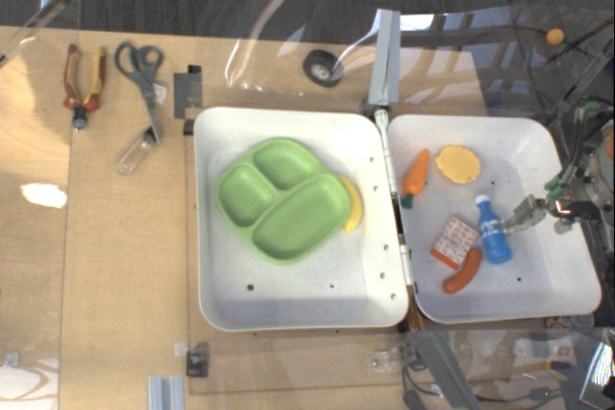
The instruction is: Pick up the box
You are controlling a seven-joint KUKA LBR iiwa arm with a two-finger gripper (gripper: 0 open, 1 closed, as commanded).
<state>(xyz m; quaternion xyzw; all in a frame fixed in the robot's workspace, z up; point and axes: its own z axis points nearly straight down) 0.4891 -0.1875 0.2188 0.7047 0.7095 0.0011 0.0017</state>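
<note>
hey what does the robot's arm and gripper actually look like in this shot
At the right edge of the camera view, the gripper shows as slim, light grey metallic fingers on a darker body marked with small green and red spots. Thin dark cables run above it. An orange patch sits at the frame edge; the rest of the arm is cut off.

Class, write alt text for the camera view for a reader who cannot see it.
The pincer reaches into the right bin beside a blue bottle; the small box lies just left of it, with a sausage, carrot and yellow disc nearby. The left bin holds a green divided plate.
</note>
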